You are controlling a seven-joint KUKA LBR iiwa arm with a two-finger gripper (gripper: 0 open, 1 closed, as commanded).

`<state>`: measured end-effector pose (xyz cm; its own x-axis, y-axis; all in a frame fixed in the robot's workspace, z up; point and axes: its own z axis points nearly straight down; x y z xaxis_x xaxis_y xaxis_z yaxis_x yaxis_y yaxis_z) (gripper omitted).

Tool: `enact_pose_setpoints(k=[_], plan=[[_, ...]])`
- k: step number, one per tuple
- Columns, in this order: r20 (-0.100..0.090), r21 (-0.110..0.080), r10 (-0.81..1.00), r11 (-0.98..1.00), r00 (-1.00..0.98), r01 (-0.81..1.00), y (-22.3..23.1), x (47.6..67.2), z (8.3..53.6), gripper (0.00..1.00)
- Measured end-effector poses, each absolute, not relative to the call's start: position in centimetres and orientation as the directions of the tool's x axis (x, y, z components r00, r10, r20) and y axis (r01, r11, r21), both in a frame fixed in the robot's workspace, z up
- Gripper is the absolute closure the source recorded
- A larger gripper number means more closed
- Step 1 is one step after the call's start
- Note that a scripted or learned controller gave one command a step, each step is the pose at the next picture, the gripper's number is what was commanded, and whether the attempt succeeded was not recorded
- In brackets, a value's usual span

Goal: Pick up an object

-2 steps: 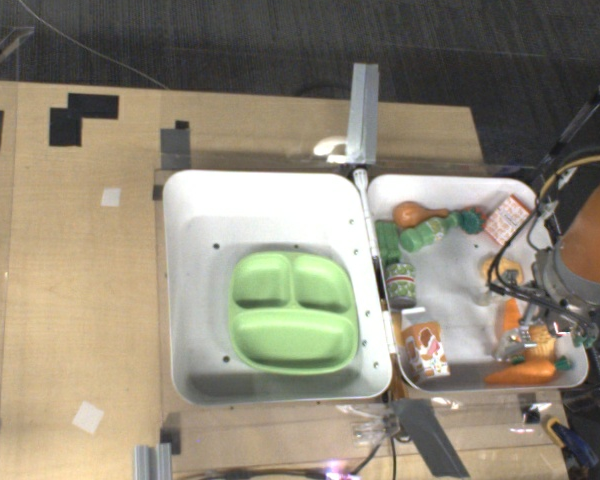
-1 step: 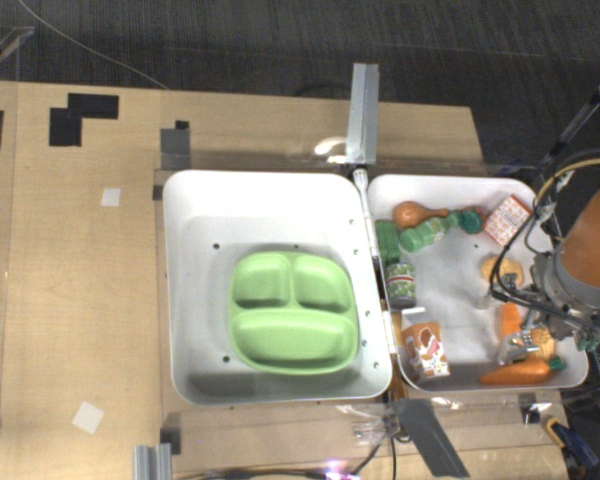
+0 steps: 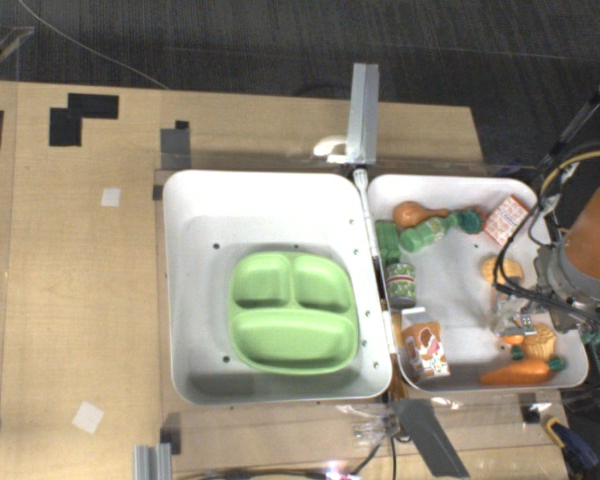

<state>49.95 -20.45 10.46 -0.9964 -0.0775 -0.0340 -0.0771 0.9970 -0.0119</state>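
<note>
End effector [image 3: 518,320] sits low in the right bin [image 3: 460,353] — grip state, can't tell — right over the carrot [image 3: 517,373] at the front wall. Green tray [image 3: 293,311] fills the left bin [image 3: 195,268].

Fixed overhead camera, slanted down, both bins [image 3: 180,268] in frame

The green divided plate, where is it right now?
The green divided plate lies in the middle of the left bin, apart from the right bin's clutter.
</note>
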Motion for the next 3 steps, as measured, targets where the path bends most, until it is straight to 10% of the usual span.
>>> enact_pose_setpoints(k=[1, 3], plan=[[-0.017, -0.003, 0.066, 0.998, -0.998, 0.066, -20.2, 53.7, 20.6, 1.00], [-0.010, 0.002, 0.392, 0.920, -0.920, 0.392, -20.4, 64.8, 21.6, 1.00]])
